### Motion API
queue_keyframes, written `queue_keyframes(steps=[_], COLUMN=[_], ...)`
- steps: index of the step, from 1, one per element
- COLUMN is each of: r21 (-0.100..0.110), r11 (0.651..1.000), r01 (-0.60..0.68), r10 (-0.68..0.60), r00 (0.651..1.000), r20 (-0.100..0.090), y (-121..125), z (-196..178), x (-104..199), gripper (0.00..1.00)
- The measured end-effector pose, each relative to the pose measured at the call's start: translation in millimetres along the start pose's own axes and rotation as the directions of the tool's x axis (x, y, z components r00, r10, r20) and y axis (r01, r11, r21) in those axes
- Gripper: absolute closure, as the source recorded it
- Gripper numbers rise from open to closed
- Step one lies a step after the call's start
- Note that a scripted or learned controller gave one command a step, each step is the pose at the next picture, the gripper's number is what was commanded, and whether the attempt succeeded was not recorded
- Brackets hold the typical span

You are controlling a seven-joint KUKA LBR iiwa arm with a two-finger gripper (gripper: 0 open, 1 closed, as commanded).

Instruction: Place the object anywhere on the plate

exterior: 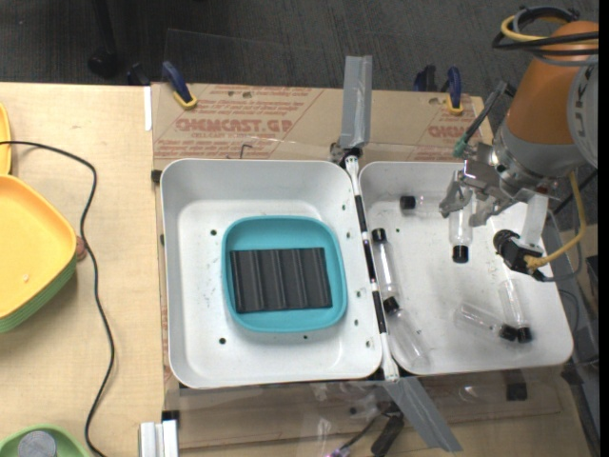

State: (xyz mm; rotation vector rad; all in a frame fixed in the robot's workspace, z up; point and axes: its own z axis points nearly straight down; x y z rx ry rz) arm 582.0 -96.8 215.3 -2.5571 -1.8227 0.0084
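Observation:
The teal plate [284, 234] with a dark ridged insert lies in the middle of the left bin [190, 255]. Over the upper part of the right bin [428, 350], my gripper [469, 208] points down from the orange-banded wrist. A clear tube with a black cap [461, 241] hangs upright from it, its top end between the fingers and the cap at the bottom. The gripper is well to the right of the plate, beyond the wall between the bins.
Other clear tubes lie in the right bin: one along its left wall [383, 265], two near the lower right [509, 314]. A loose black cap [407, 201] sits near the top. Yellow dishes [29, 255] and a black cable [95, 255] are on the bench at left.

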Motion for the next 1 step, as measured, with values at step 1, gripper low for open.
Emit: queue_keyframes(steps=[1], r21=[0.0], r11=[1.0], r01=[0.0], r10=[0.0], r00=[1.0], r20=[0.0], y=[0.0], z=[-0.1], x=[0.0], gripper=[0.0])
